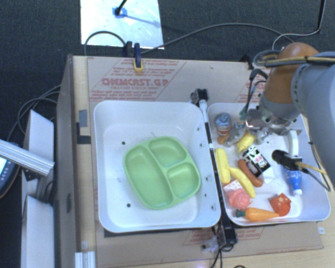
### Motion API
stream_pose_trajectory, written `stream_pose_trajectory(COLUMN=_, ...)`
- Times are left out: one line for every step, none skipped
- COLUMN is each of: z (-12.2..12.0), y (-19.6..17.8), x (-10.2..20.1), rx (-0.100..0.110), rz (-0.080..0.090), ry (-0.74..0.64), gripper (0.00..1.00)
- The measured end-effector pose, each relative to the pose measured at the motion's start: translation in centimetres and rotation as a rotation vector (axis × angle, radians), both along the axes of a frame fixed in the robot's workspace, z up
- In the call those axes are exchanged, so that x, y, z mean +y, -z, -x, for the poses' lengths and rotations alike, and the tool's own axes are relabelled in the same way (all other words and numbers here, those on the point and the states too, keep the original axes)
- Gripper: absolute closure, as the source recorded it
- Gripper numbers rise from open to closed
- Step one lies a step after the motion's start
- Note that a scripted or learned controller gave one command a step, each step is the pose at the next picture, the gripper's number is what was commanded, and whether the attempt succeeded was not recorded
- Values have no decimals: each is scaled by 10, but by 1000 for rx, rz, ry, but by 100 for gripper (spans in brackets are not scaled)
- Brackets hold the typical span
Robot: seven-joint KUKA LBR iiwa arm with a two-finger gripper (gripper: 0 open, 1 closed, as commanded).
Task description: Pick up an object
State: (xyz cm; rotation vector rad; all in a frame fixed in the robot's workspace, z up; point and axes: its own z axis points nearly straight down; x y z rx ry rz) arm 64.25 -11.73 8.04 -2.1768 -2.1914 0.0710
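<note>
My gripper (252, 127) hangs low over the back of the right bin (318, 205), at the end of the grey arm with its orange band. Just under it lies a short yellow piece (244, 143), and a small can (223, 124) stands to its left. A black-and-white cow-patterned item (258, 160) rests on a red sausage (251, 175). A yellow corn cob (221, 165) and a banana (242, 179) lie along the bin's left side. Nearer the front are a pink item (238, 195), a carrot (260, 214) and a red piece (280, 204).
A blue tube (293, 181) and a white piece (293, 142) lie at the right of the right bin. The left bin (109, 149) holds a green divided plate (162, 172). A raised divider (209, 149) separates the two bins.
</note>
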Motion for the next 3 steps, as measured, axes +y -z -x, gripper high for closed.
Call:
stream_pose_trajectory(z=28, y=-7, x=10, rx=-70, rz=5, ry=5, gripper=0)
stream_pose_trajectory(z=28, y=-17, x=10, rx=-68, rz=4, ry=5, gripper=100)
stream_pose_trajectory(z=118, y=-91, x=-33, rx=-71, rz=5, ry=7, gripper=100)
